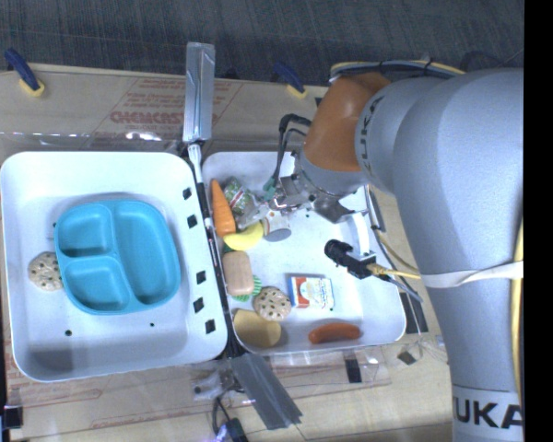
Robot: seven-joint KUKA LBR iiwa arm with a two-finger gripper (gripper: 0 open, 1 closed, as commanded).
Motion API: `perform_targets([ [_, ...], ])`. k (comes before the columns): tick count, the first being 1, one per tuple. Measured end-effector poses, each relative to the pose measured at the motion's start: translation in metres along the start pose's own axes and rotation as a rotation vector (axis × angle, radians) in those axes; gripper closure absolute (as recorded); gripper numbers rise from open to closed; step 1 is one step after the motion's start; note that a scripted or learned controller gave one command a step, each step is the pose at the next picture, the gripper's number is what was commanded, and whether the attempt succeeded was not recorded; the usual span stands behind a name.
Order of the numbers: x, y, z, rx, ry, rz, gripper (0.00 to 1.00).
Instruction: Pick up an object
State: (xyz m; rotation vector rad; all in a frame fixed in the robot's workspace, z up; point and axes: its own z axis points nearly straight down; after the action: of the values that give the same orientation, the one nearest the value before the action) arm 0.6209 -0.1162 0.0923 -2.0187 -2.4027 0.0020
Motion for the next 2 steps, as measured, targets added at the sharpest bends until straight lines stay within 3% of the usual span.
perform_targets([
  [1,0.0,0.001,-0.012,-0.002,-0.001,-0.004,1.0],
  [2,0.027,-0.025,-0.166,-0.014,-0.005,0.014,1.0],
])
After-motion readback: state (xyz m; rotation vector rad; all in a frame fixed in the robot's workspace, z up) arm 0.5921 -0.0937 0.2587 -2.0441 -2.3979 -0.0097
